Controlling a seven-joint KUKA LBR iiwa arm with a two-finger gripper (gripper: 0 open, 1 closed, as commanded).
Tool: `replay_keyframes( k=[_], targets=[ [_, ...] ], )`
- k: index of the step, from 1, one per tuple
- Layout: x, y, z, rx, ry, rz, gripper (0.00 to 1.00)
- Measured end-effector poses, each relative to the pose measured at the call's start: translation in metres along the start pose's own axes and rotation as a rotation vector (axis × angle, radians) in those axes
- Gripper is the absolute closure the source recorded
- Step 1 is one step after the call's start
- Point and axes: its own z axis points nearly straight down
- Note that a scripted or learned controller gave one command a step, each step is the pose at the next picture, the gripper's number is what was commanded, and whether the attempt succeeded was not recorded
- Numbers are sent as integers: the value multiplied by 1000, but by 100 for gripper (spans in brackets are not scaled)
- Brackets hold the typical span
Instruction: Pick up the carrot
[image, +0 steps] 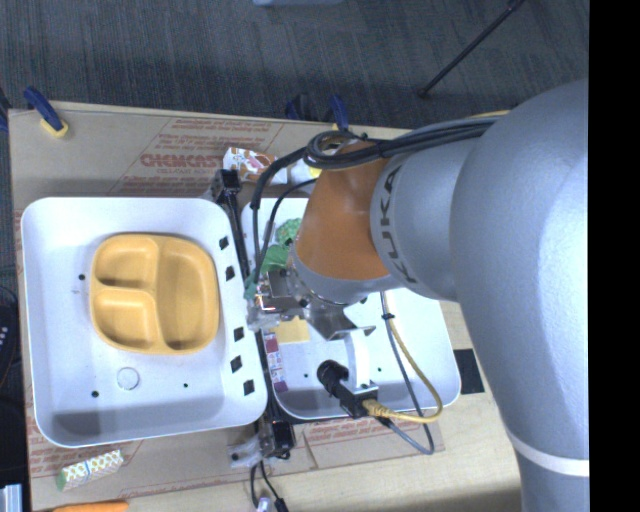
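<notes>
1. The setting was a robotics lab or test cell, not a home.
2. A large grey industrial arm (500, 250) with an orange band reached over the surface (480, 420).
3. Two shallow white bins (40, 300) sat side by side on printed cardboard sheeting (180, 150).
4. Blue clamps (45, 110) gripped the surface edge.
5. Loose cables (410, 400) ran across the right bin; grey carpet (200, 50) lay beyond.
</notes>
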Motion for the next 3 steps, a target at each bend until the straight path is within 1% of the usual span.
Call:
replay_keyframes(
  k=[1, 2, 3],
  targets=[
    [-13, 16, -67, -4, -1, -36, 100],
    [68, 21, 0, 0, 0, 102, 100],
    [59, 9, -118, -4, 0, 208, 100]
  ],
)
